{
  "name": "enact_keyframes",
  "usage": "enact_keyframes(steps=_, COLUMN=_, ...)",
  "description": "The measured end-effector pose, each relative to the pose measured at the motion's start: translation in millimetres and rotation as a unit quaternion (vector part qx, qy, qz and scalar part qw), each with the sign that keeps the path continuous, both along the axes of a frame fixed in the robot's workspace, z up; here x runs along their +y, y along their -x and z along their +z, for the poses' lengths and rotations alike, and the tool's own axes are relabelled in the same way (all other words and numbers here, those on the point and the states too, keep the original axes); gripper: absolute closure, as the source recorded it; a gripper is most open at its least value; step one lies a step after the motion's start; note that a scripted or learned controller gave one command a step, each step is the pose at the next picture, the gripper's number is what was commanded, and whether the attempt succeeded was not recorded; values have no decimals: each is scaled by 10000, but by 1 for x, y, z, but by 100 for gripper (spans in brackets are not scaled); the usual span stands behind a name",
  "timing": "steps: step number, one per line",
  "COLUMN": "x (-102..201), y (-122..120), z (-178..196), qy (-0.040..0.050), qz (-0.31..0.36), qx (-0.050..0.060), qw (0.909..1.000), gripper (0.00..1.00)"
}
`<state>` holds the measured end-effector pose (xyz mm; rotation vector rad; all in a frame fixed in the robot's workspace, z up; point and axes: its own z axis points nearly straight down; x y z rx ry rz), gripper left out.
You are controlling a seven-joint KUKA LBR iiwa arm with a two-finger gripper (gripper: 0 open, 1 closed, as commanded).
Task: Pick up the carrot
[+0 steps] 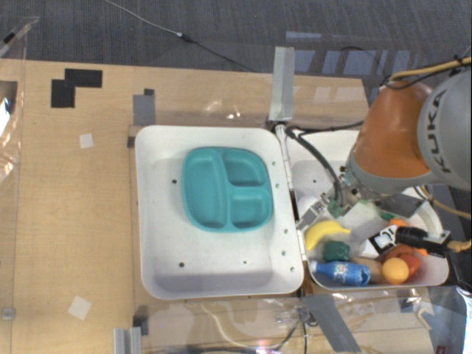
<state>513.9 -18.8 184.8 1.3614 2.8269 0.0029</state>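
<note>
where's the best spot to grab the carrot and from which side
Take the carrot across its bare middle, coming straight down from above. It seems to lie flat in the right bin's corner, with an orange ball crowding one side and the wall near the other, so side approaches look blocked.

Black lettering is showing on the grey casing of the arm (442,135) at the far right. It is spelling out the brand name KUKA, with the letters turned sideways and running along the shell. At the near end of the right bin (310,174), a blue bottle (345,273) is carrying white print, but it is coming through too small to read.
</note>
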Motion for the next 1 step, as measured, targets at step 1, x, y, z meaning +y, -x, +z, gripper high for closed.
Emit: enact_keyframes(steps=1, x=0, y=0, z=0, qy=-2, qz=2, qx=-2, qw=10000, gripper=0)
